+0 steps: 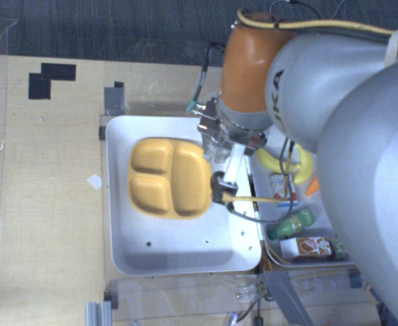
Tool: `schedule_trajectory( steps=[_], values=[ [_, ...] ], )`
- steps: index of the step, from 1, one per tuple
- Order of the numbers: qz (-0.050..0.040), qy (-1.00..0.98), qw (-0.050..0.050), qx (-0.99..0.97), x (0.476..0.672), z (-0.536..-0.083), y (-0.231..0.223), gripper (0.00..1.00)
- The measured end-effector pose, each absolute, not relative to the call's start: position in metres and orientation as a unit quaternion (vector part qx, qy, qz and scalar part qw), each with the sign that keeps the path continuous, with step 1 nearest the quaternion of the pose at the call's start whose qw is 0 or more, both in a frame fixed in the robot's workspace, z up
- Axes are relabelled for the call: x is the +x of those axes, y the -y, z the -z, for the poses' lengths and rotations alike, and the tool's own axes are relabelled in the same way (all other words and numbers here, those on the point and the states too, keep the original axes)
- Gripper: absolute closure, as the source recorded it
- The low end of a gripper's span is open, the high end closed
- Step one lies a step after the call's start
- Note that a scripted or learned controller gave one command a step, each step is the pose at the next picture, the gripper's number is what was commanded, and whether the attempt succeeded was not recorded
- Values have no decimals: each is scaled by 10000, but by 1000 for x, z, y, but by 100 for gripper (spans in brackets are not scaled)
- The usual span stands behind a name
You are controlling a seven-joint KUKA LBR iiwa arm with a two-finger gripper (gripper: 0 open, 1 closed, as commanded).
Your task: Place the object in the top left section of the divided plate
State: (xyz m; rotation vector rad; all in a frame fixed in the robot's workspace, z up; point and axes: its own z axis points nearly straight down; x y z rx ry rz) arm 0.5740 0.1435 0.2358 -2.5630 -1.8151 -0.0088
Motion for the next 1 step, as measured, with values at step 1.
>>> schedule_trajectory(
  steps=[1],
  values=[
    [6,5824,0,-8129,559,-194,-103,100]
  ],
)
